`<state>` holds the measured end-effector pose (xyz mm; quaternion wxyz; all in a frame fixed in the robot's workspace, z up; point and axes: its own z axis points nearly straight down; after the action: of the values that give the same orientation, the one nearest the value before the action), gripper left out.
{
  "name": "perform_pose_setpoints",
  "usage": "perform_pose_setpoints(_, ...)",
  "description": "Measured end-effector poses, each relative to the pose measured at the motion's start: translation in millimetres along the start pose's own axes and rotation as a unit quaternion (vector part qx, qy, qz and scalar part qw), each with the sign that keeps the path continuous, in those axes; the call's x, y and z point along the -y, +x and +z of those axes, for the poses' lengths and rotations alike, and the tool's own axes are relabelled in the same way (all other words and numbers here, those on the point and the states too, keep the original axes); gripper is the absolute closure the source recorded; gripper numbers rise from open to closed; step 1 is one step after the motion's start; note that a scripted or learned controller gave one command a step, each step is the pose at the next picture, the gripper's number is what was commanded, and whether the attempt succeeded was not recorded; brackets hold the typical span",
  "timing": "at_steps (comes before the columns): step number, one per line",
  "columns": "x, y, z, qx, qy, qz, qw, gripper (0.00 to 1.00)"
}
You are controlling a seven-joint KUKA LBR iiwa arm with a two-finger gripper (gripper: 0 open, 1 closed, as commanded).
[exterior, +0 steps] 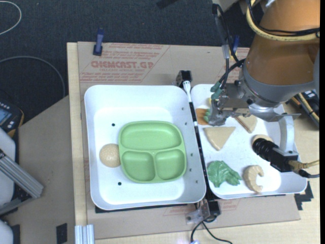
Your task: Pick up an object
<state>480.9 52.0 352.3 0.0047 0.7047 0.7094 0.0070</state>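
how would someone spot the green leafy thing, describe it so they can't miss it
Start at the right-hand white bin, the one the arm reaches over. Along its near edge, in the corner closest to the left bin, lies the green leafy piece. It is the only green item there; its neighbours are a tan wedge and a pale curled piece.

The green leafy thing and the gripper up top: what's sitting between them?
In the camera view, a pale wedge-shaped piece lies on the right bin's floor between the green leafy piece and the gripper. Around it the white floor is bare.
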Motion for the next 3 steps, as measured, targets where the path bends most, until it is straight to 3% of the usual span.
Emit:
perform_pose_setpoints(1, 4, -39, 61, 0.002, 0.012, 0.006, 0.9999, 1.00)
perform_pose_setpoints(2, 7, -46, 174, 0.002, 0.014, 0.005, 0.9999, 1.00)
perform_pose_setpoints(3, -125, 2, 169, 0.001, 0.003, 0.000, 1.0000, 1.00)
